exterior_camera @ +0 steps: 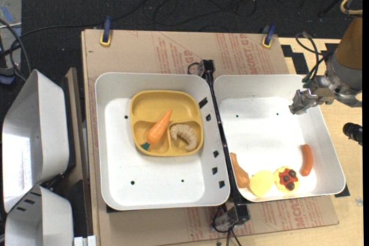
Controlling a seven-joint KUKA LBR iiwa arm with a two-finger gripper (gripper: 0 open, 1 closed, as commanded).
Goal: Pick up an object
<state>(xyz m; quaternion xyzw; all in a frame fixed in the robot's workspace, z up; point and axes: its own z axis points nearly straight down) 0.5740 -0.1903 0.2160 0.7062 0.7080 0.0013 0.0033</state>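
The arm (351, 49) comes in from the right, cut off by the frame edge, so just its orange band & grey wrist show. Its claw (301, 102) is a small dark, blurry shape over the right bin's (271, 118) upper right corner; can't tell if it's apart or together, and nothing is visible between its tips.

Toy food lies along that bin's lower edge, well apart from the claw: a smooth orange-red sausage (307, 159) at right, a round yellow piece w/ red & dark bits on top (286, 178), a plain pale-yellow disc (261, 182) just beside it, and a tan, drumstick-like piece (239, 171) against the left wall, partly hidden by the rim.

The left bin (115, 181) holds a yellow plastic divided plate (161, 102) w/ rounded corners. An orange carrot (159, 127) w/ a green end lies slantwise in it, and a pale, curled, ridged shrimp-like piece (184, 136) sits in the lower right compartment.

Both bins are shallow, glossy white, side by side on a brown cardboard-covered bench (173, 49).
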